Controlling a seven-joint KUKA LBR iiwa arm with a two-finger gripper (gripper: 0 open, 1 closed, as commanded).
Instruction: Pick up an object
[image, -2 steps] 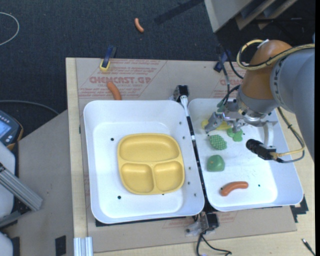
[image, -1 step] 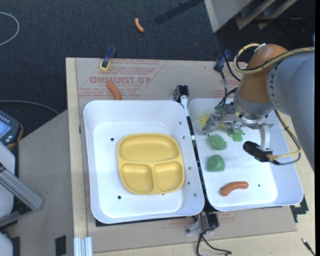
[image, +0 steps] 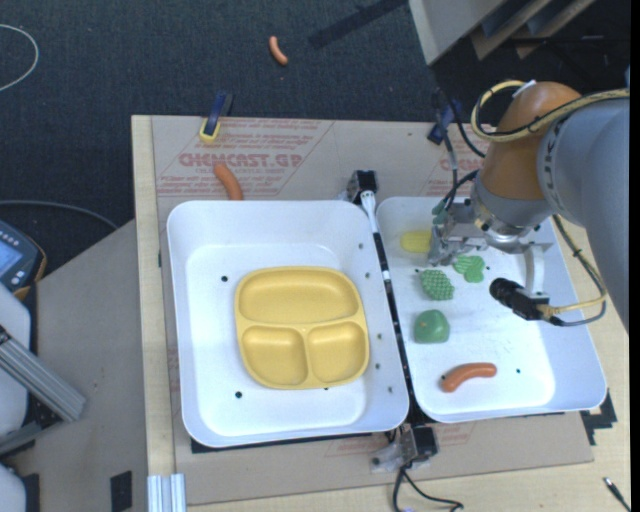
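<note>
Dark carpet is surrounding the tabletop (image: 300, 150), a brown printed board that is carrying two shallow white bins side by side. Sitting in the left bin (image: 195, 300) is a yellow divided tray (image: 300, 325) with three compartments. Lying in the right bin (image: 570, 360) are a yellow piece (image: 416, 241) near the far left corner, a bumpy green piece (image: 436, 285) just below it, a smoother green piece (image: 431, 327) nearer the camera, another small green piece (image: 469, 266) close under the arm, and an orange sausage (image: 468, 375) toward the near edge. The grey arm with its orange band (image: 520, 150) is reaching in from the right, and its hand (image: 448, 245) is hanging low over the far part of the right bin, between the yellow piece and the small green piece. Whether the hand is released or clenched cannot be told from this angle, and no object is visibly caught in it. Another orange sausage (image: 228, 181) is lying on the board beyond the left bin.
</note>
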